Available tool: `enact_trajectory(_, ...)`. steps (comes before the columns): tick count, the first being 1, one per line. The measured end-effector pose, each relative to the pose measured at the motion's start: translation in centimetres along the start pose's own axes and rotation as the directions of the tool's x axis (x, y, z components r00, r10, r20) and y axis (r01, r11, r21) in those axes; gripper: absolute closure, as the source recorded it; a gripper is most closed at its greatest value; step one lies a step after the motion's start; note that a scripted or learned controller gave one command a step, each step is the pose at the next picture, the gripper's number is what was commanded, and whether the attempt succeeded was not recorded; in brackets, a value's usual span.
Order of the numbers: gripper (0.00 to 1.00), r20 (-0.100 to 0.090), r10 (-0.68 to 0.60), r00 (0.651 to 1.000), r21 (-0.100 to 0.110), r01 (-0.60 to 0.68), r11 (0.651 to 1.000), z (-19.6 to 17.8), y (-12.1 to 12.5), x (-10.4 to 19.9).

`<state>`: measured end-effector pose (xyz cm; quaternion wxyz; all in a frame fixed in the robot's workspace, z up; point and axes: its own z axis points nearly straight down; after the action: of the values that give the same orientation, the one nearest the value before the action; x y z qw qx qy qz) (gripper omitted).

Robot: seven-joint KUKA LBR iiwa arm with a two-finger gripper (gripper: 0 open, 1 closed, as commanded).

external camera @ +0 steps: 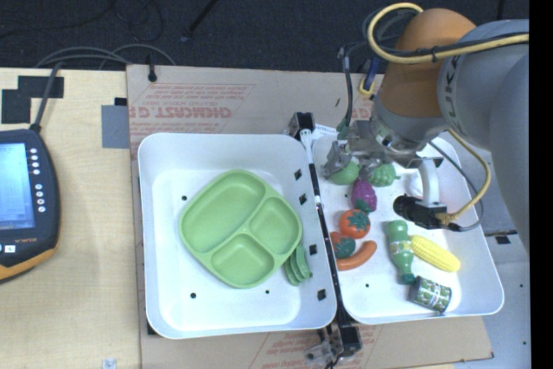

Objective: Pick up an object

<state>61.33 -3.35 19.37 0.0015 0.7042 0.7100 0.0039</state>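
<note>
The end effector [346, 158] is hovering low over a green toy vegetable [346, 172] at the right bin's [484, 294] back-left corner (whether it is spread or pinching, I cannot tell). Judging by this, the grasp is under way; next it needs a firm closure and a straight lift.
</note>
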Motion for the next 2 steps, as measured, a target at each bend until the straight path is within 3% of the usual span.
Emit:
enact_trajectory(1, 1.00, 0.000, 0.003, 1.000, 0.013, -0.003, 1.000, 0.7, -2.5, 6.1)
enact_trajectory(2, 1.00, 0.000, 0.002, 1.000, 0.003, -0.002, 1.000, -8.1, -3.2, 11.3)
